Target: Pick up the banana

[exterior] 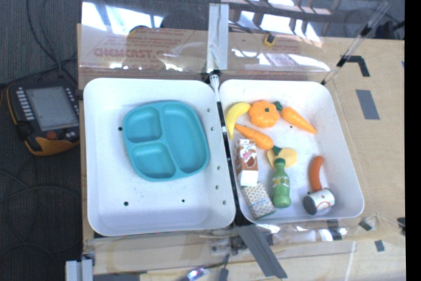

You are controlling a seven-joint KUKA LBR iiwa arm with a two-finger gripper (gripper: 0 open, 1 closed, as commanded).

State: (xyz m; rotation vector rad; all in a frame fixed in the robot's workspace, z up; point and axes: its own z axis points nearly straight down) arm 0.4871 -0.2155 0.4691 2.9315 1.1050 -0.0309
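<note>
step: reach and grasp not yet begun; curved yellow plastic banana [235, 118] lies loose in the right white shallow bin [345, 176]
hand state: cannot tell, nothing here to judge spread or closed from
banana location: corner of the right bin farthest from the side the hand comes in on, hard against the wall shared with the left white shallow bin [105, 197]
neighbours: round orange toy fruit with green stalk [264, 114] sits just beside the banana's top end, on the hand's entry side; small orange toy carrot [254, 136] lies just beside, perhaps touching, its lower half
long axis: runs roughly from the back wall of the bin towards the front, leaning a little off the divider line
pointing: top end bends over towards the hand's entry side and the round fruit; lower end points down along the divider; outer curve faces the divider
approach (judgement): come down from above over the mid-body, where it looks widest and clearest of the fruit
closing direction (judgement): across the long axis, one side going between banana and divider, the other between banana and carrot
risk (judgement): little room on the divider side; a low or offset descent could strike the wall or nudge the carrot
not involved: teal plastic compartment plate [164, 140] in the left bin, well apart
</note>
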